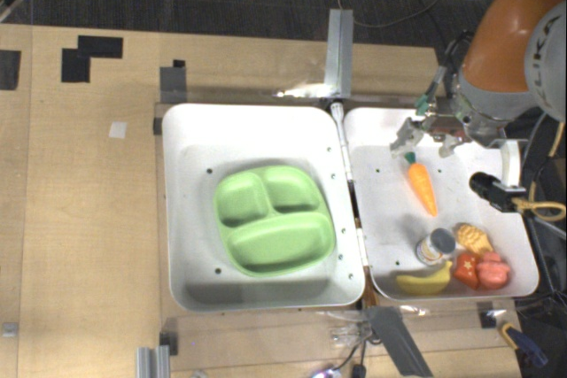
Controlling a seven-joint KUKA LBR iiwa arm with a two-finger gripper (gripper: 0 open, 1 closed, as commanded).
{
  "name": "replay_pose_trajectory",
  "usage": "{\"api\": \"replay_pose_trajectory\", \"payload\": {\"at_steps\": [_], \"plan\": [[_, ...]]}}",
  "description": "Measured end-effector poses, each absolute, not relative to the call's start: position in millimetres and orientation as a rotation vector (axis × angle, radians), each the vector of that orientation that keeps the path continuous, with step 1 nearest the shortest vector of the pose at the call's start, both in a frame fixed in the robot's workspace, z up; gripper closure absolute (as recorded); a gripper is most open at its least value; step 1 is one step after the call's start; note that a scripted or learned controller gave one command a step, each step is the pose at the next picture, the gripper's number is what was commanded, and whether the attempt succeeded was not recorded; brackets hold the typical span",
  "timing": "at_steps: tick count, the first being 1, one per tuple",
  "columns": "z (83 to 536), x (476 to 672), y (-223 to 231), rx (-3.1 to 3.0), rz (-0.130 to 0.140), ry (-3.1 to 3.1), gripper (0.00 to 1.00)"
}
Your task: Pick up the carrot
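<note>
The arm is cut off at the right edge, its orange band bulking over the right bin's (381,190) far corner. The hand (428,137) hangs low just above the carrot's green top, fingers spread apart and grasping nothing. The carrot (422,188) lies flat in the right bin, orange, tapering toward the near side, apart from the banana (423,281) and other toy food.

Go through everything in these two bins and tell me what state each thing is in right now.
carrot: lying flat in the right bin, not held
gripper: above the carrot's green end
green plate: flat in the left bin, compartments bare
banana: lying by the near wall
</note>
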State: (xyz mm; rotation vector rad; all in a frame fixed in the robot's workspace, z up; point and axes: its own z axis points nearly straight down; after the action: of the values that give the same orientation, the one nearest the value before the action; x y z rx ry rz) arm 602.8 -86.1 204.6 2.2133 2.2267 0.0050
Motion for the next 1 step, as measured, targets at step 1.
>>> {"api": "replay_pose_trajectory", "payload": {"at_steps": [1], "plan": [[284.5,618.9,-76.1,2.032,0.007,2.39,0.0]]}}
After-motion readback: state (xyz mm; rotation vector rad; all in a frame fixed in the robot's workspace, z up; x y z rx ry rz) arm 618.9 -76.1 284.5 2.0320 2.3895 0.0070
